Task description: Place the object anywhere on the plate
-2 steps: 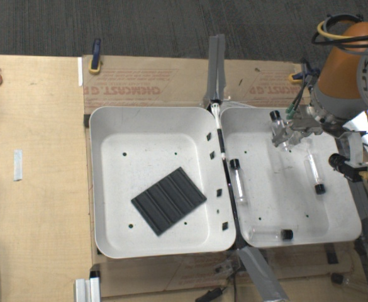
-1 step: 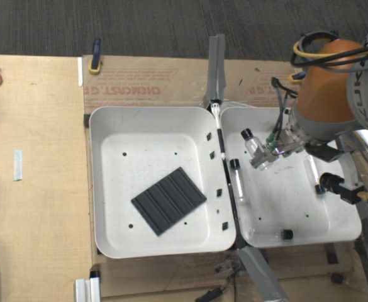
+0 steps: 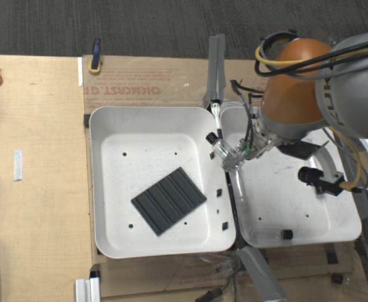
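A dark grey ribbed plate [image 3: 169, 200] lies tilted on the floor of the left bin [image 3: 108, 168], near its middle. My gripper [image 3: 226, 154] hangs over the divide between the two bins, up and to the right of the plate. I cannot make out anything held in it. Two small black pieces [image 3: 219, 193] [image 3: 225, 226] lie by the left bin's right wall. Another small black piece [image 3: 287, 234] rests near the front edge of the right bin [image 3: 334, 228].
The orange-banded arm [image 3: 297, 87] covers the right bin's back half, with cables and a black fitting [image 3: 319, 180] hanging over that bin. A grey post [image 3: 216, 68] stands behind the bins. A blue clamp [image 3: 96, 54] sits at the cardboard's back edge.
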Action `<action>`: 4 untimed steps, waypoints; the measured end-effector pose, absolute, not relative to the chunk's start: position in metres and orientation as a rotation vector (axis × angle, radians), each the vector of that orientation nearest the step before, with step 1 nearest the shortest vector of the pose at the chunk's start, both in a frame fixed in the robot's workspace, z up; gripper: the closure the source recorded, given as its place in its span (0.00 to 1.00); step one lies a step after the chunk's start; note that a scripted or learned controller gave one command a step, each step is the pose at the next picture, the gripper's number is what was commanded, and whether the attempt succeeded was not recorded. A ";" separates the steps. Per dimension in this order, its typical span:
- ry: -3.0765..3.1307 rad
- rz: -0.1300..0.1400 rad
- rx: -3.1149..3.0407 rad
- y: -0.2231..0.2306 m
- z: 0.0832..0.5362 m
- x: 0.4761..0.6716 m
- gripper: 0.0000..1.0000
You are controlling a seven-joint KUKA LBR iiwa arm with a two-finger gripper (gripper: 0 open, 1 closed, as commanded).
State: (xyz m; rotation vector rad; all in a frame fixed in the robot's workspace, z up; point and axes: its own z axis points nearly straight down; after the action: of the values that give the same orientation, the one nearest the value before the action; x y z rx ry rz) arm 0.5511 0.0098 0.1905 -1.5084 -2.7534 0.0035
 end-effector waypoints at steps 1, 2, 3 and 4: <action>-2.846 0.004 -1.324 0.070 0.191 0.509 1.00; -2.886 0.002 -1.244 0.087 0.301 0.479 1.00; -2.979 0.004 -0.986 0.121 0.167 0.477 1.00; -3.068 0.001 -0.666 0.097 0.096 0.519 1.00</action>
State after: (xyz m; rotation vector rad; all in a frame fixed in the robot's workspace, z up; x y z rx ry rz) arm 0.5193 0.0972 0.0959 -0.6660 -3.0683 0.0013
